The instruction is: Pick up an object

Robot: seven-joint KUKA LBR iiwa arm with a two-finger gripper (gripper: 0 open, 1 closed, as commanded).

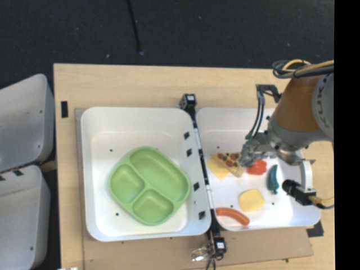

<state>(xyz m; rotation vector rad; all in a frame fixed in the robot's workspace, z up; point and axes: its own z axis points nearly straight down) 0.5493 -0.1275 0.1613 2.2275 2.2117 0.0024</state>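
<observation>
we see our grey arm (304, 108) with its orange band entering from the right edge of the frame, wrist bent downward, the hand (248, 157) low at centre right.

A pale wooden bench (140, 86) carries two shallow white bins. The left bin (93, 151) and right bin (225, 120) sit side by side.

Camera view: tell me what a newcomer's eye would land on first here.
First the green divided plate, lying alone in the left bin. Then the grey and orange arm, reaching in from the right, its gripper down by the pizza slice in the right bin. Around it lie a red piece, a teal item, a yellow lump and a sausage.
</observation>
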